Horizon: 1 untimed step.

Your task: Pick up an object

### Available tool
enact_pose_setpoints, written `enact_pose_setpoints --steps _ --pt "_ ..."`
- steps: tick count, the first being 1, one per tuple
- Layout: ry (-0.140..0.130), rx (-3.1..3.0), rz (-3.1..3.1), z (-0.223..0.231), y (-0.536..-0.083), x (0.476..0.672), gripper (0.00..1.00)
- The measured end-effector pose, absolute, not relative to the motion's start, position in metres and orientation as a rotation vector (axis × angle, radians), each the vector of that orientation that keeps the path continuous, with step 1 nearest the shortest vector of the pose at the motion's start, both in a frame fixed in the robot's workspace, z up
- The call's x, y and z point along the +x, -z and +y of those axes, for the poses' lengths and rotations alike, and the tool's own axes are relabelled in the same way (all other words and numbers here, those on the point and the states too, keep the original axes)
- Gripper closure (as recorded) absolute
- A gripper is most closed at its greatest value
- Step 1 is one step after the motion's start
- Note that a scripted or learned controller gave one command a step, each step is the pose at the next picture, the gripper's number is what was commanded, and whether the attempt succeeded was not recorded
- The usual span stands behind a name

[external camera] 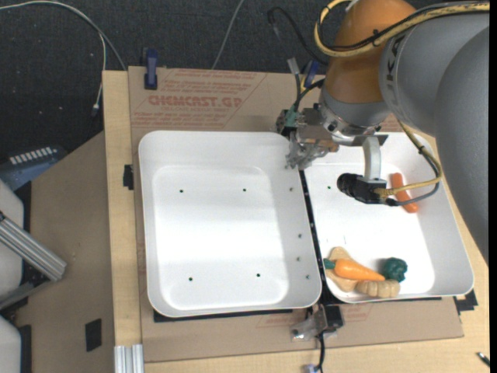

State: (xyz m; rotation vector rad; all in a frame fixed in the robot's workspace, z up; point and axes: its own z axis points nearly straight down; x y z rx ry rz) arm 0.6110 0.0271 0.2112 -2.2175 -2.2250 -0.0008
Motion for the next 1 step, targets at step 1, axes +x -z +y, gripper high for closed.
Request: enact_pose_setpoints --steps 1 --pt "0.003 -2.219 -2.225 0.0737 -0.2259 0.6224 1.00"
